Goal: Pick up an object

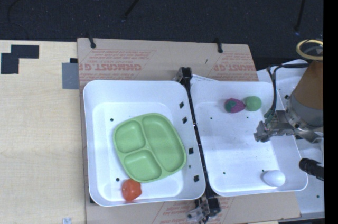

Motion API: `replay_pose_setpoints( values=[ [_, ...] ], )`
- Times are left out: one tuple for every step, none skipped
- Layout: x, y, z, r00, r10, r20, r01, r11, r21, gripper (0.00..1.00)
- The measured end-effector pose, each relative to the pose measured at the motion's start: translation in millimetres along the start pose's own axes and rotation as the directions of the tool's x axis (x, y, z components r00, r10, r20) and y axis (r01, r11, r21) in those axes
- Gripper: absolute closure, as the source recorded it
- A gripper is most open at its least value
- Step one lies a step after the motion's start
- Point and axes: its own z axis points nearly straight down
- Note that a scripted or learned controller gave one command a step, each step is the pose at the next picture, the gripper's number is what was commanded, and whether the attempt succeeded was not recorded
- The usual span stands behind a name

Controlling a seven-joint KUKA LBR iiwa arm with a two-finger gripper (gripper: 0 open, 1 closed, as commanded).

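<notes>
In the right bin (232, 175) a purple-and-green ball (235, 105) lies at the back beside a green ball (253, 103). A white egg-shaped object (274, 178) rests at the bin's front right corner. My gripper (262, 133) hangs over the right side of that bin, below the green ball and above the white object, apart from both. Nothing shows between its tips. In the left bin (97, 106) a green divided plate (150, 147) lies flat, with an orange-red object (131, 189) by its front edge.
A black divider (193, 136) with clips runs between the two bins. Cardboard (158, 62) lies under both bins. The arm's orange band and grey wrist (311, 96) fill the right edge, with cables beside them.
</notes>
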Motion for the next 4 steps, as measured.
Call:
replay_pose_setpoints(
  values=[
    [4.5,-2.1,-61.4,1.0,-0.001,0.0,0.001,1.0,-0.001,1.0],
    [3.8,-1.8,-79.0,1.0,0.0,-0.001,0.0,1.0,0.003,1.0],
    [60.9,14.9,-64.2,1.0,-0.004,-0.003,0.004,1.0,0.007,1.0],
    [114.4,39.7,-65.2,1.0,-0.005,-0.003,0.005,1.0,0.004,1.0]
  ],
)
